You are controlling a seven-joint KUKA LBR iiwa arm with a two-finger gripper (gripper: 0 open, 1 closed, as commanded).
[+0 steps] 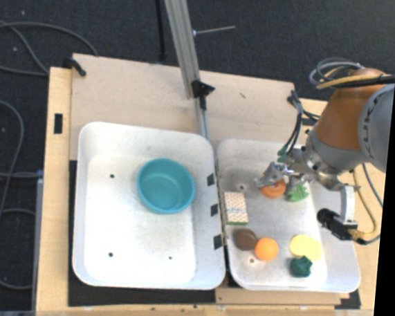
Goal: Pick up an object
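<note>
My gripper (277,177) hangs low over the right bin (325,277), near its upper middle. Directly beneath its tip lies an orange object (273,190), with a light green object (295,192) touching it on the right. Lower in the same bin sit a brown ball (246,239), an orange ball (266,249), a yellow object (305,246) and a dark green object (301,266). A speckled tan block (236,207) lies along the bin's left wall.
The left bin (98,248) holds a teal bowl (165,185). A slanted metal post (185,38) rises from the back of the bench between the bins. A black cable connector (334,222) hangs over the right bin's right side.
</note>
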